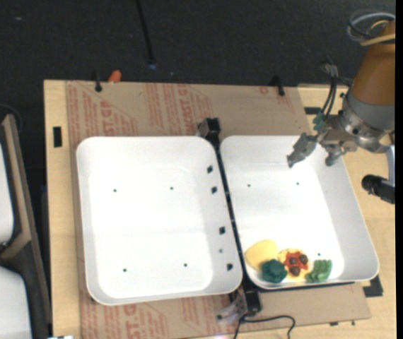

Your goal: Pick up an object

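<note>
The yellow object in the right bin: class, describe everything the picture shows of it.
The yellow object is a smooth, rounded, pale yellow lump, plastic by its look, perhaps a toy lemon. It lies in the near left corner of the right bin, close to the divider between the bins. A teal object overlaps its near side, and a red object sits just to its right; whether that one touches it is unclear. The gripper hangs over the bin's far end, well apart from it.

One camera hangs above the bench (67,119), looking down at a slant toward twelve o'clock; both white bins (152,217) fit whole in frame, the arm (375,83) entering at three o'clock.
</note>
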{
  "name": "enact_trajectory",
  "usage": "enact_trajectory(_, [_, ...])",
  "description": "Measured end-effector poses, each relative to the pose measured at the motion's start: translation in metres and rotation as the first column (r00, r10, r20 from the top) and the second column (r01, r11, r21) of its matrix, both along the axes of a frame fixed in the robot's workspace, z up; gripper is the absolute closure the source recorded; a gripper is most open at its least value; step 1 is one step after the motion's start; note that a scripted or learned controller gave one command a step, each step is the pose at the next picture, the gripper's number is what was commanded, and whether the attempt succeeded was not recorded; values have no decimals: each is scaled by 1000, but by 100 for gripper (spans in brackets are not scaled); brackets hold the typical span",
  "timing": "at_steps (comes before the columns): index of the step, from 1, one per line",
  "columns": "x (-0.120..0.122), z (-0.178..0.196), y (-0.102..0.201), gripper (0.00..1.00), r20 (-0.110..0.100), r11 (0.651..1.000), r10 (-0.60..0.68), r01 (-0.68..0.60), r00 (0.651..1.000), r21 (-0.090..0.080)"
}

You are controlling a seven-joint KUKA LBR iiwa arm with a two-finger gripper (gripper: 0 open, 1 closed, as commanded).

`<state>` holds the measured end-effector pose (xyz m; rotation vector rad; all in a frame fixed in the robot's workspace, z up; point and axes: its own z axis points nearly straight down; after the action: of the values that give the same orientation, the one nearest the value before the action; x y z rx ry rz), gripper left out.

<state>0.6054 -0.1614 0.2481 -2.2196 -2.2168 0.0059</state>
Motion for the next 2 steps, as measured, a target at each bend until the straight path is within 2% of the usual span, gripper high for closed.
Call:
enact_trajectory(1, [1, 4, 0, 0, 7, 1000, 1, -1, 1000, -1])
enact_trajectory(2, [8, -56, 2, 0, 2, 1000, 1, -1, 1000, 0])
